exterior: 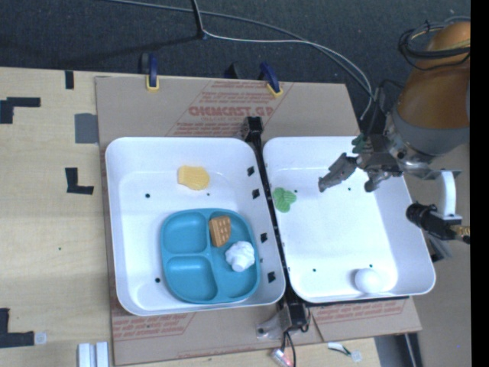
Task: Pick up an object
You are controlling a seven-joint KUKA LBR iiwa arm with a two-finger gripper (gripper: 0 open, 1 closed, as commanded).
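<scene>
Fingers [334, 179] spread apart and holding nothing hover over the right bin [397, 228], green object [284, 199] lying just leftward.

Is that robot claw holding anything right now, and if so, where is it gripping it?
Nothing is held. The gripper hangs open above the right bin, with nothing between its fingers; the green object and the white ball lie apart from it.

Right bin's [397, 228] middle lies open between green piece [284, 199] and white ball [372, 280].
</scene>
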